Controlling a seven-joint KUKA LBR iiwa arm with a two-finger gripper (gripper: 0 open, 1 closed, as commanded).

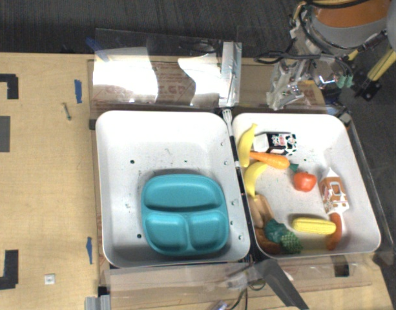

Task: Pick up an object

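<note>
Toys crowd the right bin (pixel 356 173): bananas (pixel 247 142), carrot (pixel 270 160), tomato (pixel 304 182), corn (pixel 314 225). Claw (pixel 287 95) hangs above the bin's far rim, gripping nothing; can't tell its opening.

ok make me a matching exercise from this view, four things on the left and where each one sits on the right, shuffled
Things:
1. teal divided tray
2. tomato
3. corn cob
4. gripper

Places:
A. near the front of the right bin
B. above the bench, beyond the right bin's far edge
C. in the left bin
D. middle of the right bin, beside the carrot's tip

Pairs: 1-C, 2-D, 3-A, 4-B
</note>
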